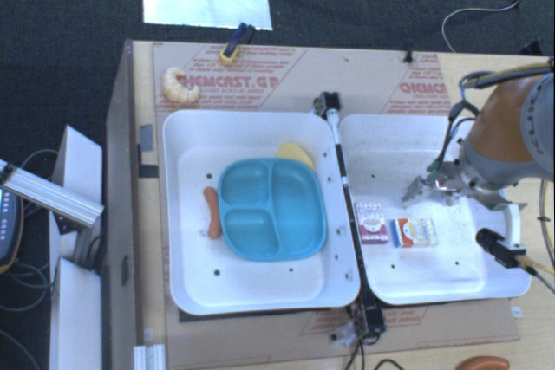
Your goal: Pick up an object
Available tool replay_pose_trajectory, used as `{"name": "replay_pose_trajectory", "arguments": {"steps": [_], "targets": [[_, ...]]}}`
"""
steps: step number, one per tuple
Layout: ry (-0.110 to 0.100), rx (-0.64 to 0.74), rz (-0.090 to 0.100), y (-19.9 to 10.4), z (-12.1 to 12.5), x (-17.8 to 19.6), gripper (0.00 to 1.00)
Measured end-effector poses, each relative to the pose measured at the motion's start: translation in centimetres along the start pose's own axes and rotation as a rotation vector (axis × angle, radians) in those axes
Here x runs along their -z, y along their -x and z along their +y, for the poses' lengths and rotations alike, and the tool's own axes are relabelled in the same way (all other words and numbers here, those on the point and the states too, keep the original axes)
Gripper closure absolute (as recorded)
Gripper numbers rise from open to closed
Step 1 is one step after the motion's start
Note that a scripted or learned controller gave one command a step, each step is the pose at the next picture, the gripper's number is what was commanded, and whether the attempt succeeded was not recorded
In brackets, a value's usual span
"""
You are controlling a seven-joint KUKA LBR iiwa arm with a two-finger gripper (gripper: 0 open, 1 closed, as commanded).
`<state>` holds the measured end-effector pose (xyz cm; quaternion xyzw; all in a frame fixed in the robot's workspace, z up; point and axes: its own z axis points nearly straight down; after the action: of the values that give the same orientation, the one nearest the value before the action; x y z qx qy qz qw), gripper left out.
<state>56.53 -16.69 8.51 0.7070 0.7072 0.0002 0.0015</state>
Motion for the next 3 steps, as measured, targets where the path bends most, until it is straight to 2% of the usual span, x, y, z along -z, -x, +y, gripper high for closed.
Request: {"name": "replay_pose_trajectory", "arguments": {"steps": [1,2,3], "targets": [[0.003,0.005,0.004,-10.8,1.4,10.1,0.00],[0.001,0.001,0.001,-6.7,0.4,0.0,0.00],[-0.002,0.000,0.001,-2.9,-4.3,-0.1,0.00]]}}
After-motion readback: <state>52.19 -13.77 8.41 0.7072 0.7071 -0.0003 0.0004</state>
